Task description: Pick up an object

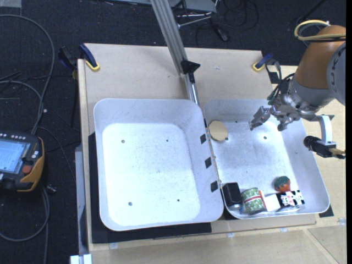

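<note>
I hang over the far side of the right bin (308, 172) with my gripper (269, 118) spread open and nothing between the fingers, so the step in hand, as I judge it, is choosing a target and coming down on it cleanly. Taking that bin as my landmark, the tan disc (218, 131) lies alone on the floor near its far-left corner, close to the wall it shares with the left bin (110, 147); the rest sits crowded along its near wall: a black block (231, 192), a green-and-white can (252, 200) lying on its side, a white block (271, 203), a black-and-white patterned piece (291, 199) and a small red-and-green ball (282, 183) just behind it. The disc looks the better choice to me, since it has free floor on most sides. It is pale, round and flat, low against the white surface, so I think I should centre over it, keep my fingers wide, descend until they straddle its edge, and only then close. The wall beside it could foul one finger, so I would turn to close along that wall, not toward it.
</note>
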`<state>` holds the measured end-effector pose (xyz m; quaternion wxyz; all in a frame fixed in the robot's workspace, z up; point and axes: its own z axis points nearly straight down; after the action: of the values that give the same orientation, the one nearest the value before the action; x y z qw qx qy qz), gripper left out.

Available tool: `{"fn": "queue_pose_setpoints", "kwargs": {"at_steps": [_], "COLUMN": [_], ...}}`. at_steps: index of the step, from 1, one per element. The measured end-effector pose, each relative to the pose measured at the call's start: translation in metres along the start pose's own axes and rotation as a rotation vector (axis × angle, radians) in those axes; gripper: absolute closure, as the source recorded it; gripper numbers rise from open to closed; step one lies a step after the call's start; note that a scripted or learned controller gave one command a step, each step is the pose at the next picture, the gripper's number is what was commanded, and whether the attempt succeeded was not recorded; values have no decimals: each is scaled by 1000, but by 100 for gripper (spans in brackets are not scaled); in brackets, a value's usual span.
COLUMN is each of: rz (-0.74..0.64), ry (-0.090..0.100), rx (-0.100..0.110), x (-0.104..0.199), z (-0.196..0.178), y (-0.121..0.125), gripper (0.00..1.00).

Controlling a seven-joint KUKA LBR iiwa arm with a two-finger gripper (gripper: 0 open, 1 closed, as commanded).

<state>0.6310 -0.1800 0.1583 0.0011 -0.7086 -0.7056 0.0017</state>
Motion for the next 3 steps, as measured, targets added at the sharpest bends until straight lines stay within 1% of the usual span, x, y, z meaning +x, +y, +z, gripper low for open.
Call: {"fn": "queue_pose_setpoints", "kwargs": {"at_steps": [1, 2, 3], "rz": [-2, -5, -10], "ry": [2, 1, 3], "rx": [-1, -3, -6], "x": [-29, -34, 60], "z": [40, 51, 30], "y": [-46, -40, -31], "gripper": [0, 0, 0]}}
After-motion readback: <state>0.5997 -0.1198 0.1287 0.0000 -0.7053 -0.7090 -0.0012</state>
